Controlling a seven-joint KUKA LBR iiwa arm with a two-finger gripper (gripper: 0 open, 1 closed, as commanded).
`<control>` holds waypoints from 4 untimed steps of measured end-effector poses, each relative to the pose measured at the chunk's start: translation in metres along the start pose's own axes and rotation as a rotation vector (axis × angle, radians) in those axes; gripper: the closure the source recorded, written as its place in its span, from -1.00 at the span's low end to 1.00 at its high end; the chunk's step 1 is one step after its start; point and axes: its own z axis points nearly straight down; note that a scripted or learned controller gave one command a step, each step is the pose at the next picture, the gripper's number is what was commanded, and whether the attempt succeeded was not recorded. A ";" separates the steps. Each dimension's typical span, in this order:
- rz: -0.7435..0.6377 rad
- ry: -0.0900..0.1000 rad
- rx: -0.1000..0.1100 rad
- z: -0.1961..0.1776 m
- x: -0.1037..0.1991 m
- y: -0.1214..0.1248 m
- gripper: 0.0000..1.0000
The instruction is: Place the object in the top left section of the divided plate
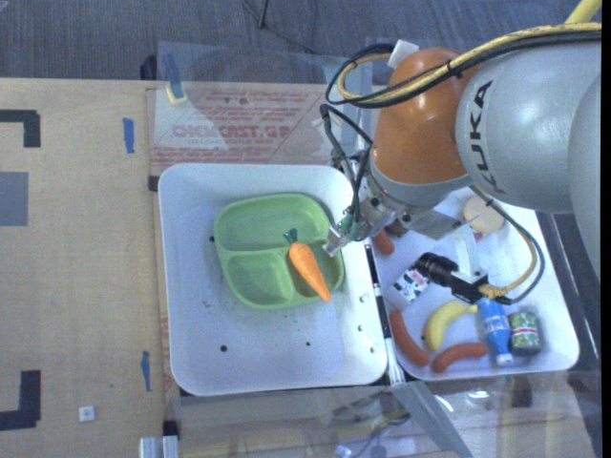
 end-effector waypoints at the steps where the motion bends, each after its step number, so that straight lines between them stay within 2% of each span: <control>1: 0.000 0.000 0.000 0.000 0.000 0.000 -1.00; 2: 0.003 -0.002 -0.004 -0.010 -0.002 0.001 1.00; 3: 0.232 -0.002 0.003 -0.094 -0.090 0.037 1.00; 4: 0.086 -0.002 0.003 -0.198 -0.144 -0.020 1.00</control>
